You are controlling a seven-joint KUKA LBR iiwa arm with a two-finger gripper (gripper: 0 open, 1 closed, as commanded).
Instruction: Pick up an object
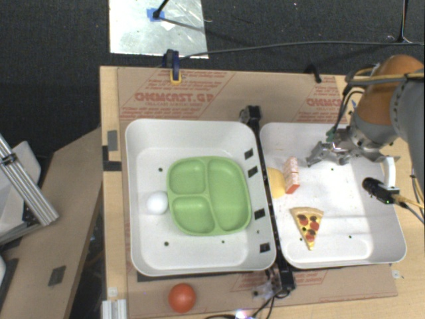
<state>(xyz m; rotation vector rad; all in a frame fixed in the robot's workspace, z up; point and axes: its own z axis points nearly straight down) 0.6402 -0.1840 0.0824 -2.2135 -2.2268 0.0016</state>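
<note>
Orange ball (pixel 181 297): I saw it nearest the camera, on the bench's near edge, outside both bins and just off the near edge of the left bin (pixel 143 244). I did not count it as a likely target.

Pizza slice (pixel 307 224): It lay flat in the right bin (pixel 385 241), toward that bin's near-left corner, its tip pointing at the near edge. It sat apart from everything else, which I judged made it the easiest pick.

White ball (pixel 157 203): It rested in the left bin against the left edge of the green tray (pixel 208 195), a divided tray filling the middle of that bin.

Yellow piece (pixel 275 182): It was pressed against the right bin's left wall, touching the pink block (pixel 291 175) that stood just beside it, toward the middle of that edge.

Gripper (pixel 323 153): It hung over the far part of the right bin, near the far edge, with the grey arm and its orange band coming in from the far-right corner. The fingers appeared spread apart, with nothing between them and touching no object.

Step in hand: I judged this as the approach, before any grasp; nothing was lifted.

Next move: By my reading, it called for shifting toward the near-left, over the pink block or the pizza slice, then descending and closing. The block touching the yellow piece could spoil a clean pinch.
</note>
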